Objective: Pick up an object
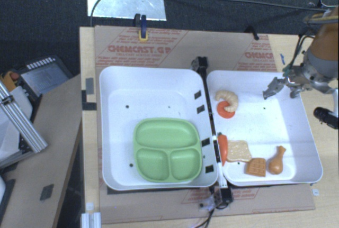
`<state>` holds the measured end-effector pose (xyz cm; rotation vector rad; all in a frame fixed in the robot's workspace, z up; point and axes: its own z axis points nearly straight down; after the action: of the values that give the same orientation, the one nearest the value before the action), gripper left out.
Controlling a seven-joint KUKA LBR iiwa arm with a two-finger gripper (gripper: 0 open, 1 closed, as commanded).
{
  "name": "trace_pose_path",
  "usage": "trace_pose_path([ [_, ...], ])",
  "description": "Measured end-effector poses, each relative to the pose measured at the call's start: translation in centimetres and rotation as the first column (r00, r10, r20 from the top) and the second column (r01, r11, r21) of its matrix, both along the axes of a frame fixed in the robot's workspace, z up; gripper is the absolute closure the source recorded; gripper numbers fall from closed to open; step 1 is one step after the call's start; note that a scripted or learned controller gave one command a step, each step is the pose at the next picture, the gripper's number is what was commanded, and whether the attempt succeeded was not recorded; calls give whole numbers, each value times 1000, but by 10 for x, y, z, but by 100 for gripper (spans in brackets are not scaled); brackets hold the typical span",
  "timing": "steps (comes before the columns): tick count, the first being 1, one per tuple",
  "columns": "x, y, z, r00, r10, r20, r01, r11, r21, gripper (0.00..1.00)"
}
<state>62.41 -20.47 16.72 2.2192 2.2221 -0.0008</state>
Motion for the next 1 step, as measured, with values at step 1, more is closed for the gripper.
trace_pose_path([
  [1, -3, 10, -51, 1000, 3, 0, -3, 1000, 1, 0],
])
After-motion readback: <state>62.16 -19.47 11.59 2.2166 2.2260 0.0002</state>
